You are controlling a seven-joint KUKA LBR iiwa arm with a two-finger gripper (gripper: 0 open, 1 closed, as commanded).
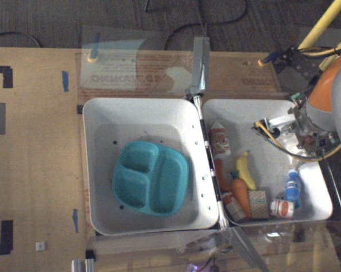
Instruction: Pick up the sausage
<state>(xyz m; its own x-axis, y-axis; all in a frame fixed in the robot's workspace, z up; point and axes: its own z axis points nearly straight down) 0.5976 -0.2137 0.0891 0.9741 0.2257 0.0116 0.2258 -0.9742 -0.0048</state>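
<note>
**Arm hanging over the right bin, sausage lying by the divider**

From the camera view above, two white bins are sitting side by side on the wooden tabletop (34,169). The left bin (102,118) is holding a teal divided plate (151,177), lying flat near its middle.

The right bin (323,205) is holding the loose items. The sausage (220,174), reddish brown and slim, is lying lengthwise along the bin's left wall, just below a small white carton (219,139). A carrot (241,194) is lying just right of the sausage, with a banana (245,169) touching its upper end. A tan box (257,203) is sitting at the carrot's lower end, a red and white can (282,208) is resting beside it, and a blue bottle (293,187) is standing just above the can.

The arm is reaching in from the right, its orange band (323,92) showing at the frame's edge. The gripper (309,137) is hanging over the right side of the right bin, well apart from the sausage. How its jaws are standing I cannot tell, since cables and the wrist are cluttering that spot.
</note>
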